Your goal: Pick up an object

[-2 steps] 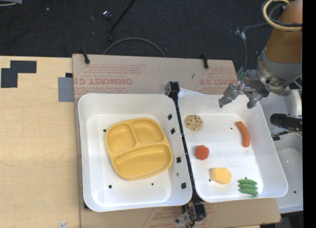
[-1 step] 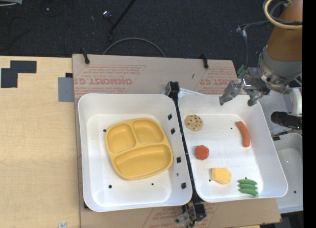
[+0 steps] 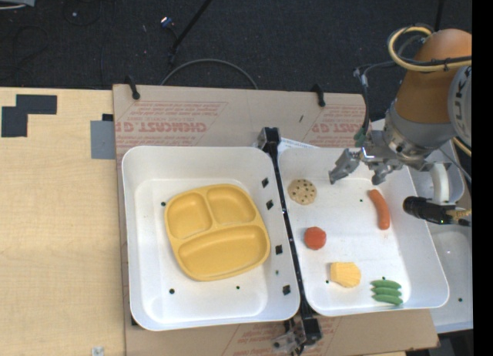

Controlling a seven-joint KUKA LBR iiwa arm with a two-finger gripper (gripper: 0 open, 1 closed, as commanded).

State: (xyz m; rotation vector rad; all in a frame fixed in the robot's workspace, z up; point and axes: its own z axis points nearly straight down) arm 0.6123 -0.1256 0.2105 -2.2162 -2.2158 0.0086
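Sausage (image 3: pixel 379 209) in right bin, end effector (image 3: pixel 362 168) open above, empty

Bright even overhead light, soft faint shadows, dark background above, slightly grainy focus

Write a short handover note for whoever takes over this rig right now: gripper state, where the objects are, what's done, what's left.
Gripper: open, holding nothing, hovering over the back of the right bin.
Right bin holds: cookie, sausage, red tomato, yellow cheese piece, green pea pods.
Left bin: yellow divided plate.
Done: no pick yet.
Left: descend, close on one object, lift. Cookie and sausage look nearest.
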